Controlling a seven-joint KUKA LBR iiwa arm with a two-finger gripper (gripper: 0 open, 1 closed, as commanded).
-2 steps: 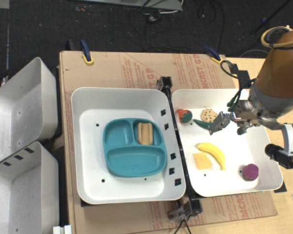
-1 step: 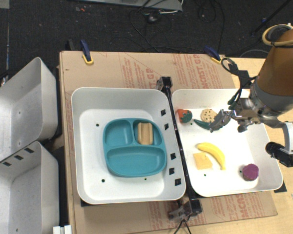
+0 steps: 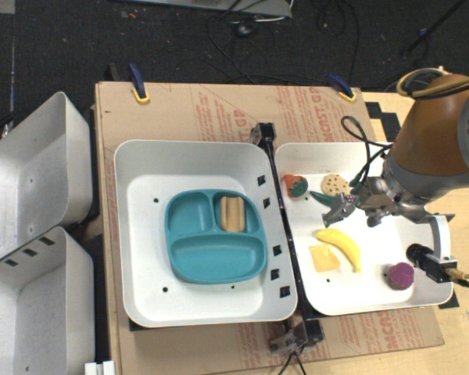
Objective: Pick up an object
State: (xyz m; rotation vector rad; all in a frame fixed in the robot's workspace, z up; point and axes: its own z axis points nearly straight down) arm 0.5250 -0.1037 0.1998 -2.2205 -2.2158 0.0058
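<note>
We are observing the grey two-finger gripper (image 3: 358,204) hovering above the curved yellow plastic banana (image 3: 341,245) in the right white bin (image 3: 375,307); its grip state we cannot tell.

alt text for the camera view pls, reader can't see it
The gripper hangs over the right bin, above a banana, yellow wedge, purple piece, cookie and red piece. The left bin holds a teal divided tray with a tan block.

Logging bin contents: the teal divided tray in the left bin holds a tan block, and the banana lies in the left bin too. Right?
Not quite. The camera view shows the banana in the right bin. The teal tray with the tan block is in the left bin.
</note>
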